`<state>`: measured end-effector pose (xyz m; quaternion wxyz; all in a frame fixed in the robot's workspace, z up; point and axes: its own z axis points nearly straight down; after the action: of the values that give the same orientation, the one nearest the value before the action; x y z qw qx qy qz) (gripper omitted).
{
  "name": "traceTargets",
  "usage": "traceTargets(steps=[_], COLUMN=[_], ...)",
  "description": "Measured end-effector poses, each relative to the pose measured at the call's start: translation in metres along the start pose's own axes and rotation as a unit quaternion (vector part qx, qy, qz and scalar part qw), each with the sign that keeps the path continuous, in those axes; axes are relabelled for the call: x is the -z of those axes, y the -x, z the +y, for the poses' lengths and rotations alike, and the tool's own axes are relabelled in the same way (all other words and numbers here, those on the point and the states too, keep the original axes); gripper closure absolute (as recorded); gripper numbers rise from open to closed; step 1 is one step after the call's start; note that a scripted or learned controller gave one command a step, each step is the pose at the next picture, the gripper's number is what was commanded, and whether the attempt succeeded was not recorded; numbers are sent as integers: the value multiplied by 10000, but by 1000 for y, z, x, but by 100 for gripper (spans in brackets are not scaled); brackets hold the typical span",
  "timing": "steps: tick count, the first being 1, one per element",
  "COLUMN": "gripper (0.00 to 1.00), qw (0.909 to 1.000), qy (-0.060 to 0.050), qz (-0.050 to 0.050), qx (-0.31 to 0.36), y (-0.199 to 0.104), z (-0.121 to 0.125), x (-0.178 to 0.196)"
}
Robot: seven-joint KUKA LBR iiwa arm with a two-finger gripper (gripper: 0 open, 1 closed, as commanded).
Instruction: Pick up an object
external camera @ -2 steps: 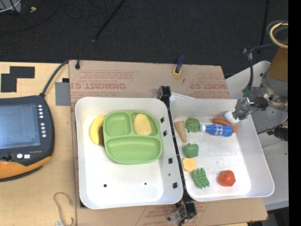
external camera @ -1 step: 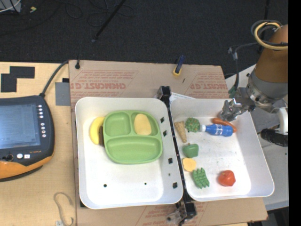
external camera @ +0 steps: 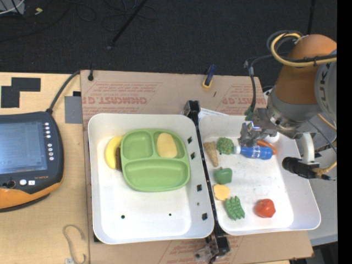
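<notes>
Bottle (external camera: pixel 256 152): blue plastic with a white cap end facing camera-left, lying on its side in the right bin (external camera: pixel 297 202), upper part, just under the gripper. We take it as the pick target since it is the item nearest the gripper.
Bottle neighbours: an orange piece (external camera: pixel 268 144) touches its upper right side; broccoli (external camera: pixel 224 146) sits just to its left.
Gripper (external camera: pixel 248 132): low over the bottle's white end, dark metal; we cannot tell if it is spread or pinched, and we see nothing clearly held.
Arm (external camera: pixel 300 87): grey with orange band, comes in from the right over the right bin's far edge.
Right bin count: we count eight items: one blue bottle, one orange piece, one broccoli, one tan cone-shaped piece (external camera: pixel 212 153), one green pepper (external camera: pixel 223 175), one yellow round piece (external camera: pixel 221 192), one bumpy green item (external camera: pixel 235 208), one red tomato (external camera: pixel 265 208).
Left bin (external camera: pixel 143 224) count: three items: one green divided plate (external camera: pixel 154 172), one banana (external camera: pixel 113 152) tucked at the plate's left edge, one pale yellow oval (external camera: pixel 167 145) in the plate's upper right compartment.
Bins: two, white, side by side, joined by a black clamp strip (external camera: pixel 201 175).
Outside bins: one tablet-like controller (external camera: pixel 26 153) at far left on the bench, well apart from the bins; one blue-yellow clamp (external camera: pixel 208 77) on the cardboard behind.
</notes>
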<state>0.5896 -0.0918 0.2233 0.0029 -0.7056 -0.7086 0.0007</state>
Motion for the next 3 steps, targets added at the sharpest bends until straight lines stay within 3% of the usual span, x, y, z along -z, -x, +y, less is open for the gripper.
traceTargets(steps=[2, 3], gripper=[100, 100], qw=[10000, 10000], qy=[8, -6], qz=[0, -5], qx=[10, 2], y=[-110, -165], z=[-13, -23], x=[11, -4])
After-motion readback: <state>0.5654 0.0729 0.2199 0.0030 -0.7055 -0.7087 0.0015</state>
